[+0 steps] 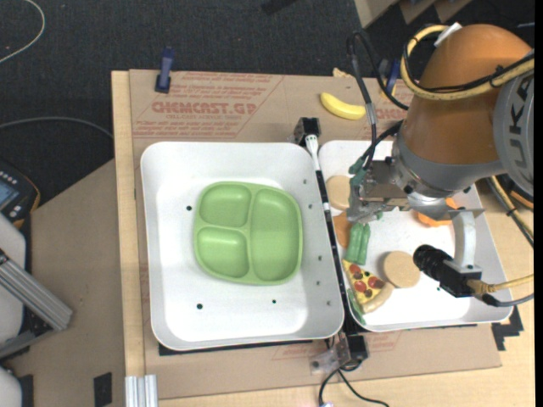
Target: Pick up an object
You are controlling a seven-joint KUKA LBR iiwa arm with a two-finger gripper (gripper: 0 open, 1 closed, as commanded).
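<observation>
The gripper (366, 214) hangs low in the right bin (484, 312); whether it is spread or pinching cannot be told. Just beneath lies a green pickle (358, 244), crowded by the pizza (366, 285) and cookie (400, 269), so a grasp could slip or snag a neighbour.

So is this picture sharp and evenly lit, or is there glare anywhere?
In the camera view, light is soft and even; the left bin and green plate look crisp, shadows faint. The arm's orange band carries a pale sheen and looks slightly soft, being nearest the lens.
</observation>
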